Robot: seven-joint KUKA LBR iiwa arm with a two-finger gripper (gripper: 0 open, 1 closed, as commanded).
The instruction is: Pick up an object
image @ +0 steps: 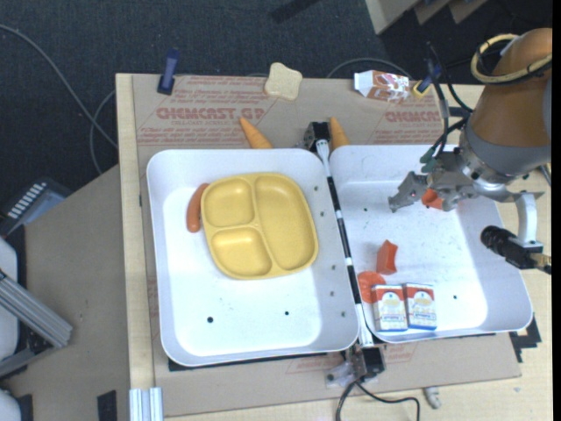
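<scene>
Two white bins sit side by side on a brown surface (131, 235). Red print on the surface reads something like "CHEMCAST GP", but part of it is hidden.

The left bin (175, 323) holds a yellow plate (259, 224) with three parts. A small sausage (194, 209) lies just beside the plate, on its left.

The right bin (491, 296) holds an orange-red block (387, 256) near the middle. Two little boxes (407, 307) stand side by side at the near edge, touching each other. They have white tops, blue sides and a red and orange picture, but the words on them are too small to read. A flat red bit (370, 281) lies by the left box.

The arm (513, 103) reaches in from the right. The gripper (429, 196) is over the far part of the right bin, well apart from the block and the boxes. A small orange thing (430, 198) shows at the fingers, and it may be held there, but I cannot tell if the fingers are apart or together.

On the surface behind the bins lie a carrot (255, 134), a piece of toast (283, 81), a blue clip (166, 73) and a small white and red carton (383, 85). The print on the carton is too small to read.
</scene>
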